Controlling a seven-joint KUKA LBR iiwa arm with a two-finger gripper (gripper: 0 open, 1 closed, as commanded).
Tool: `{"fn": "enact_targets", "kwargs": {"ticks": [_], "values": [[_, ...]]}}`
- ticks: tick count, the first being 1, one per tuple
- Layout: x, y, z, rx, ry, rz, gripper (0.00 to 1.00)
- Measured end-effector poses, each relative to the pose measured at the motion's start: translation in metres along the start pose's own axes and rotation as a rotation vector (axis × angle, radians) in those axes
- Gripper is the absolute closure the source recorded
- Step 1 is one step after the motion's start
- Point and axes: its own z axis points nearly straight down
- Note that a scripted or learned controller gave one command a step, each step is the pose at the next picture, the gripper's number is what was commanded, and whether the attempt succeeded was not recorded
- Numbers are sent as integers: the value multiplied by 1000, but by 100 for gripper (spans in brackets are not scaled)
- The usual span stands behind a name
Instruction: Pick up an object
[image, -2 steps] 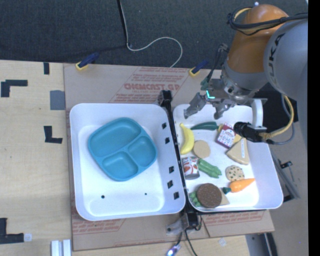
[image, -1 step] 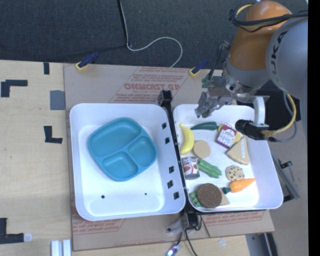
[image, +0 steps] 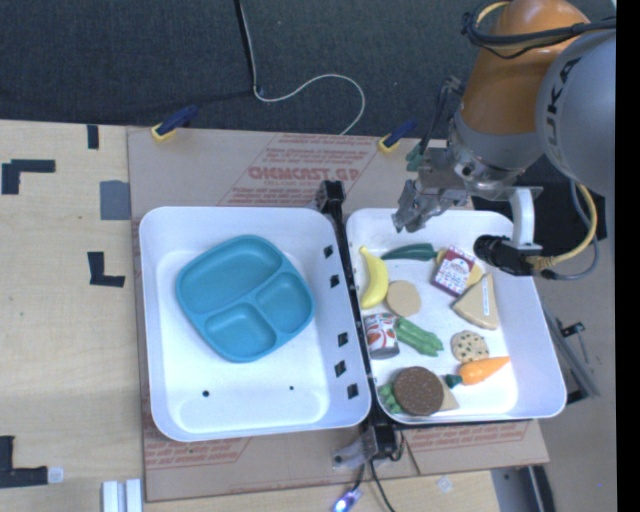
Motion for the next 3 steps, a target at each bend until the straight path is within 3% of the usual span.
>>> {"fn": "enact_targets", "kwargs": {"ticks": [1, 2, 3], "values": [[38, -1, -78, -10, 0, 0, 100], [86, -10, 10, 7, 0, 1, 100], [83, -8, -5, 0, -1, 2, 100]]}}
